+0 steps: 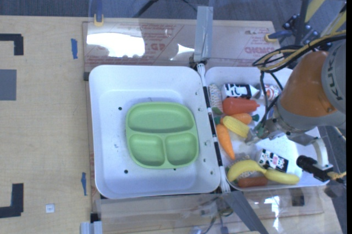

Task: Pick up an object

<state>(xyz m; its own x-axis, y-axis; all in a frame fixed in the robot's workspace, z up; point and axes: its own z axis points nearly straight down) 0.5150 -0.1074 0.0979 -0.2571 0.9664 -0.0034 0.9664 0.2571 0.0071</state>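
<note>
Over the right bin's (308, 186) middle, the gripper (258, 131) hangs low among toy food, near a yellow piece (235, 126) and a carrot (225, 141) by the left wall. Nothing is visibly held. A banana (263, 171) lies along the near edge; the green tray (162, 134) sits centred in the left bin (104, 117).

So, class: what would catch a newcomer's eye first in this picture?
Probably the green divided plate, lying alone in the left bin. Next comes the bright pile of toy food in the right bin: a carrot, a banana and more. The grey and orange arm reaches down over that pile.
</note>
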